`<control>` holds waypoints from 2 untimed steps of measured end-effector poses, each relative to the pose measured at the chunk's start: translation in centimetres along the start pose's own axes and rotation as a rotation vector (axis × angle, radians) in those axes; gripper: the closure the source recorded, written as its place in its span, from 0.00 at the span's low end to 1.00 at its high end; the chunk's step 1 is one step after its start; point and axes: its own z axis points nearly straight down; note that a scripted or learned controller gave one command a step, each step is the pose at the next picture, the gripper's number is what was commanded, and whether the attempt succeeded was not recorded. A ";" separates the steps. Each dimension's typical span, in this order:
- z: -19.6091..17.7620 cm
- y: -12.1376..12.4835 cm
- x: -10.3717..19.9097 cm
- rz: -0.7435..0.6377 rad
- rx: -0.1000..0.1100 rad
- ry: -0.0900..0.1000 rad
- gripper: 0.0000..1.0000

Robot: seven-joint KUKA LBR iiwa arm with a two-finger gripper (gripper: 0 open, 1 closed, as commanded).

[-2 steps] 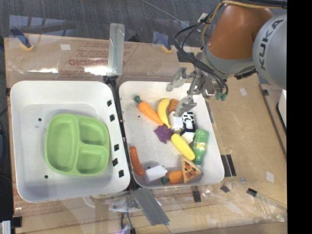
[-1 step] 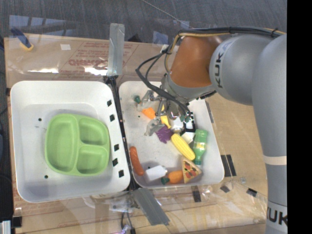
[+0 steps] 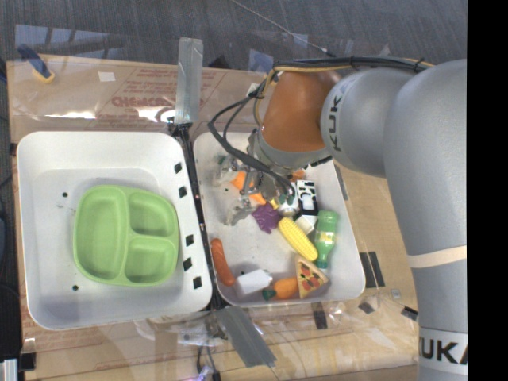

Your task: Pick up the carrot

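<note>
Carrot (image 3: 283, 288) against front rim, hemmed in

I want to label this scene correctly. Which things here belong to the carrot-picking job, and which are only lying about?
Belong to the job: carrot, gripper, right bin that holds the carrot.

Lying about: corn cob, green bottle, pizza slice, purple toy, white block, sausage, green plate, left bin.
</note>
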 end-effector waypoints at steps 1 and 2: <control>-1.4 0.1 -0.3 -0.007 0.002 -0.007 1.00; -10.8 0.5 -3.9 -0.143 0.005 -0.015 1.00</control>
